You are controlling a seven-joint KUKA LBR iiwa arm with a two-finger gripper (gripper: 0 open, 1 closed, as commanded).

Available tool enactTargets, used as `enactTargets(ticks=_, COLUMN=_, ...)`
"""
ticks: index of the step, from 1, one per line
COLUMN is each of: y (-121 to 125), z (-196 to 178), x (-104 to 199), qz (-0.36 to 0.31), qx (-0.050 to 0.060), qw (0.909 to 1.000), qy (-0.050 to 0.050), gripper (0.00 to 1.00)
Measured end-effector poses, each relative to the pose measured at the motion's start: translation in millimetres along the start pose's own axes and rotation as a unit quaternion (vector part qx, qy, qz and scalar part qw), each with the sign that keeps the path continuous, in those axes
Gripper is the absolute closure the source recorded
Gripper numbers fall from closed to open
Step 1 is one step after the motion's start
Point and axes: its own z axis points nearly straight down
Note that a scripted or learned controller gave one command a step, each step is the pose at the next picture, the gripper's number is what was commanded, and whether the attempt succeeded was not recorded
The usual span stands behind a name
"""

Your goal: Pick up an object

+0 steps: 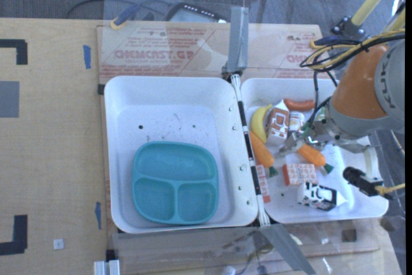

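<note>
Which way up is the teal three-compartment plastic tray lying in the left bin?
Right way up: the teal three-compartment plastic tray shows its three hollows facing upward, flat on the left white bin floor.

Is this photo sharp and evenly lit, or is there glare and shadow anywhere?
Camera view: light is soft and fairly even; the teal tray and toy food such as the banana look reasonably sharp. Faint glare shows on the clear sheet behind the bins. The arm, nearest the lens, looks softer and casts a mild shadow over the right bin. The gripper is small and hard to make out.
</note>
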Motion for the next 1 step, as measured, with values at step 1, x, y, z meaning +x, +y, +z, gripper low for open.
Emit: enactTargets(ticks=1, y=36.1, z=-26.9, x=2.0, qz=-0.135, qx=0.003, qw=0.9908, qy=0.002, gripper=0.0)
